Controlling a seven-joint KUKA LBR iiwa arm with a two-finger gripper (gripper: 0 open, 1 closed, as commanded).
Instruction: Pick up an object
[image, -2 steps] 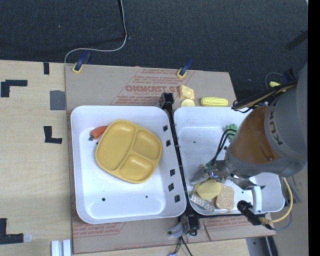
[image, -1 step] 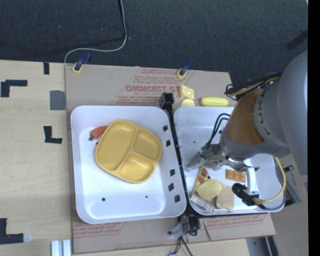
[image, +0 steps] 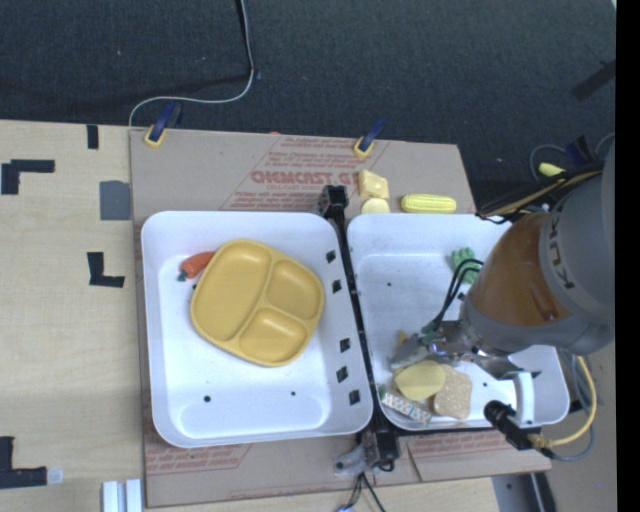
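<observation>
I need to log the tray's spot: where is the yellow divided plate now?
The yellow divided plate lies in the left bin, toward its upper middle, tilted, with an orange carrot-like piece poking out at its upper-left edge.

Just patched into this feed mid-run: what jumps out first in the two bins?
The big yellow divided plate dominates the left bin, with an orange carrot-like piece poking out at its upper-left edge. In the right bin, the grey arm reaches in from the right, and its gripper hangs low over a small pile at the near edge: a yellow round piece and a tan cracker-like slab.
</observation>
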